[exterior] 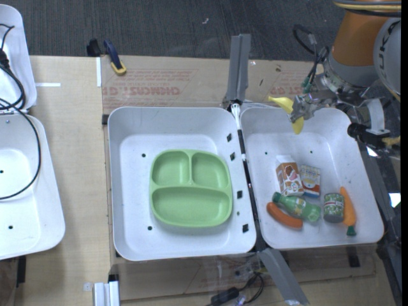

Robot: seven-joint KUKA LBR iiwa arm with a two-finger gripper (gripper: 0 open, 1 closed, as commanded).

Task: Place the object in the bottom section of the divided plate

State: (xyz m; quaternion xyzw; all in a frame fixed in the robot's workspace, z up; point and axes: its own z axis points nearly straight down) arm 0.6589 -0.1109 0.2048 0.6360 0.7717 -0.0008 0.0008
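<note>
While the arm hangs over the far edge of the right bin (357,231), the scene reads as follows.

Gripper: the gripper (302,109) sits at the far left corner of the right bin, and a yellow banana (288,109) shows between its fingers, so it appears closed on it and lifted clear of the bin floor.

Banana: one end sticks out left of the fingers, the other hangs down just below them, so it lies tilted in the grasp.

Handling: it looks like a small toy fruit, so probably light and stiff, with a smooth curved skin that could swivel or slip in a two-finger pinch. A hold across the thick middle, square to the curve, seems safest; the present hold looks near that middle.

Plate: the green divided plate (191,189) lies in the left bin (121,190), well apart from the gripper. Its two small sections are on the far side; the one wide section (190,208) on the near side is the target.

Others: a carton (289,178), a bottle (298,206), a can (333,207) and two carrots (347,207) lie near the right bin's near side, clear of the route.

Progress: pick seems done; carry left and release not yet done.
</note>
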